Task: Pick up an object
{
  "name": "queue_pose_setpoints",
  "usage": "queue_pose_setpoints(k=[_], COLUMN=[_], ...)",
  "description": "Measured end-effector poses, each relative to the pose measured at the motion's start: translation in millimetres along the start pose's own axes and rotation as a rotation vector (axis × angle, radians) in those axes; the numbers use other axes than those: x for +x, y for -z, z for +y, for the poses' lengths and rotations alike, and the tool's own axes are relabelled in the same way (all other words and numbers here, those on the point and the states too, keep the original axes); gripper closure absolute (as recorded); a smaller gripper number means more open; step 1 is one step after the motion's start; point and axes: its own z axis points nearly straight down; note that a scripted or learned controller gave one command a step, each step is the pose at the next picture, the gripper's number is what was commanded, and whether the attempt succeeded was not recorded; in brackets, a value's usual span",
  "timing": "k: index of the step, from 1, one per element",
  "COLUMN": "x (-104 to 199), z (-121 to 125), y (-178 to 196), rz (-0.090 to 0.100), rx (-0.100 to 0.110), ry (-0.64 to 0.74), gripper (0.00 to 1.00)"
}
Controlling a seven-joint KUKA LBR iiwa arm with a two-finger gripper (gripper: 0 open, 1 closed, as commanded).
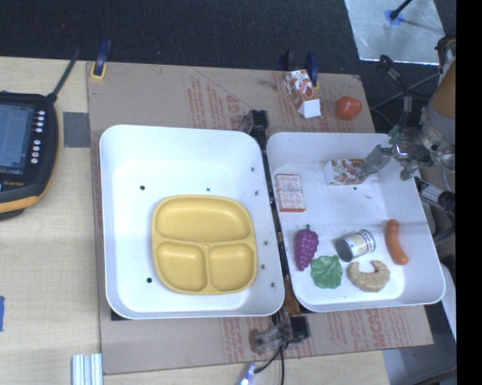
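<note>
The gripper [378, 157] touches a red-and-white packet [344, 171] in the right bin [413, 295]; its printing is too blurred to read. Whether the gripper grasps the packet, I cannot tell. A similar carton [289, 192] lies left of the packet, near the bin's left wall.

arm: enters from right | tool [378, 157]: low, finger state perhaps unclear

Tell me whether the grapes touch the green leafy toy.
Apart. The camera view shows a strip of white bin floor between the grapes and the green leafy toy.
</note>
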Motion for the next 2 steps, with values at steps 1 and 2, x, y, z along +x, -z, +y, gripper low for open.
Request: queue_pose_setpoints(k=[1,2], x=[-0.2,-0.2], z=[39.6,-49.2], y=[-56.5,41.4], rz=[-0.004,-0.002], rx=[-0.014,-0.005], ry=[0.001,0.000], gripper=[0.00,0.00])
